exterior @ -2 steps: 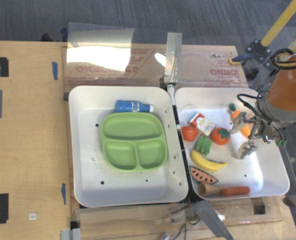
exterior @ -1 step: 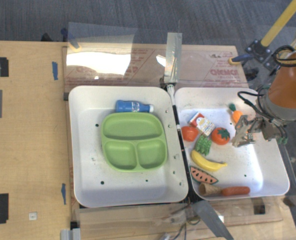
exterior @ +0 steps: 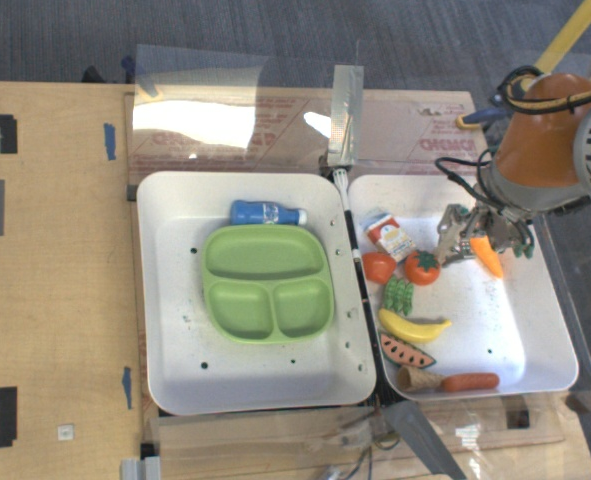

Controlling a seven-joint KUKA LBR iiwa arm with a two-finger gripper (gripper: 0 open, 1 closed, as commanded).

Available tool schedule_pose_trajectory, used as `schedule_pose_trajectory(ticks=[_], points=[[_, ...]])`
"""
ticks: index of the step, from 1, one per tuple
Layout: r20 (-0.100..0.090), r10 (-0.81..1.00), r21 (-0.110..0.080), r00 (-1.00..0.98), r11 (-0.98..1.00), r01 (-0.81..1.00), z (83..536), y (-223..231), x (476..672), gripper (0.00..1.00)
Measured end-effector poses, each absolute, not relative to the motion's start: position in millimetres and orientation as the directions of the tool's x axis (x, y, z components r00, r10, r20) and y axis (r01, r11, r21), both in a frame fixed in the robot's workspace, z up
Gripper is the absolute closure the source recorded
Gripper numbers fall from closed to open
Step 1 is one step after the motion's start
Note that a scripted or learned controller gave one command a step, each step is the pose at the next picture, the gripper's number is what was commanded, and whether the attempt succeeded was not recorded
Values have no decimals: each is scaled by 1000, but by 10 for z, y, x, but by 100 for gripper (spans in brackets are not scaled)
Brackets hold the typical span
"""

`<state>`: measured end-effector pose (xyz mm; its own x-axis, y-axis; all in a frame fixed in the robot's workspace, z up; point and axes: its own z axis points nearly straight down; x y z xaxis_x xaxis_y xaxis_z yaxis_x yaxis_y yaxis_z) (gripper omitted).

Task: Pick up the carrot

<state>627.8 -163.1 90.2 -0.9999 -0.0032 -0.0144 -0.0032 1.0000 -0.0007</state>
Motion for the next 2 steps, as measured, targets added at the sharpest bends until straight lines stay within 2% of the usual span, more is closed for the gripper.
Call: schedule_pose_trajectory(ticks=[1, 2], points=[[-10, -2, -1, -1000, 1000, -2, 888, -1639, 6265, 0], [-25, -4, -3, -1000, 1000, -3, 1037, -1630, 6307, 100]])
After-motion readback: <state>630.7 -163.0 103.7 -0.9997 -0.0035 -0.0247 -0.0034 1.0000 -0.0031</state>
